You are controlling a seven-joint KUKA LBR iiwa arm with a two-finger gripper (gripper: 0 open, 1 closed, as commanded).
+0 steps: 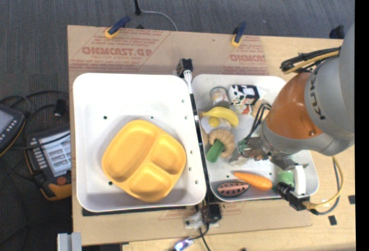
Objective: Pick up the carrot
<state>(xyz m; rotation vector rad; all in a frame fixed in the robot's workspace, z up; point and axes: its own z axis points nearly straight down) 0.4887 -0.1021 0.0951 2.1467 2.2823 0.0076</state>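
Note:
The orange carrot [252, 180] lies flat near the front wall of the right bin [271, 79], pointing left to right. My gripper [244, 153] hangs low in that bin just behind the carrot, under the arm's orange band. Nothing shows as held in it. The wrist hides the bin's right middle part.
Around the gripper lie a banana [221, 114], a tan pastry [223, 140] with a green piece [213, 152], a red slice [232, 188], a cow toy [243, 94], a small can [218, 94] and a green-white item [287, 178]. The left bin [92, 94] holds a yellow divided plate [144, 158].

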